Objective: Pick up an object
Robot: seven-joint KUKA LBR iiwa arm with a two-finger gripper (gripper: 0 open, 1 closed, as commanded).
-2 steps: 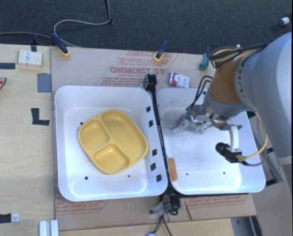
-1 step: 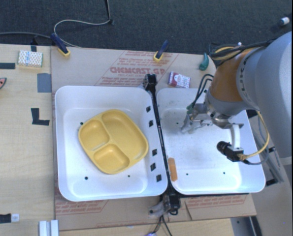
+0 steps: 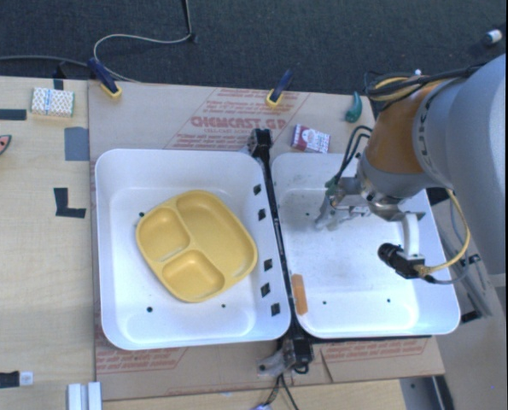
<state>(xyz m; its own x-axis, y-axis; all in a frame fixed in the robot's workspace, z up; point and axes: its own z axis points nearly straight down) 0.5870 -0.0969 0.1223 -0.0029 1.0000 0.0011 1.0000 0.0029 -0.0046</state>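
A yellow divided plate (image 3: 196, 244) lies in the middle of the left bin (image 3: 117, 229). A small orange stick-shaped object (image 3: 300, 295) lies at the near left edge of the right bin (image 3: 356, 314), close to the divider. My gripper (image 3: 329, 213) hangs low over the upper middle of the right bin, pointing down and to the left. It is well away from the orange object and from the plate. I see nothing between its fingers.
Black clips line the divider (image 3: 267, 220) between the bins. A small red-and-white packet (image 3: 309, 138) lies on the cardboard behind the right bin. Yellow and blue clamps (image 3: 279, 92) hold the cardboard's far edge. The arm's black cable fitting (image 3: 399, 259) overhangs the right bin.
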